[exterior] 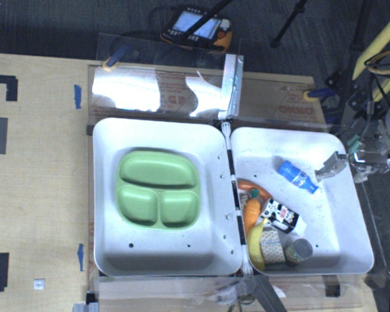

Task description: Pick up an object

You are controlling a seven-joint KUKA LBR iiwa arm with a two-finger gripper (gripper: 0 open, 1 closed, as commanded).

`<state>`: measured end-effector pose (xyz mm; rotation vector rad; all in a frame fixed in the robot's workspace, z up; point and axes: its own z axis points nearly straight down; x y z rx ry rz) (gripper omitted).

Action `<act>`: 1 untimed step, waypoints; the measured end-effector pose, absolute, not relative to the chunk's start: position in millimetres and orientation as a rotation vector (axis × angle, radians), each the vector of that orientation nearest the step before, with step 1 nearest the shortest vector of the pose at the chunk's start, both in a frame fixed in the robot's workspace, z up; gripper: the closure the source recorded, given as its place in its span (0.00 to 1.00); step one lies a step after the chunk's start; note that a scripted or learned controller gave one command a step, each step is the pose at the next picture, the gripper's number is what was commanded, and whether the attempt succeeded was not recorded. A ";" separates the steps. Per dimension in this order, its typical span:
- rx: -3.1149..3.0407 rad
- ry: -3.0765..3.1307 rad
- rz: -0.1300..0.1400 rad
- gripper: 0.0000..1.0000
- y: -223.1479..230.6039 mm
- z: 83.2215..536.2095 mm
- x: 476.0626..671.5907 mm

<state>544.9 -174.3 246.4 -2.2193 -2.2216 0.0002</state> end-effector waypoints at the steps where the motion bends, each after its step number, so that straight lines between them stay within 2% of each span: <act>1: -2.282 -2.158 0.000 0.00 -190.4 99.3 580.4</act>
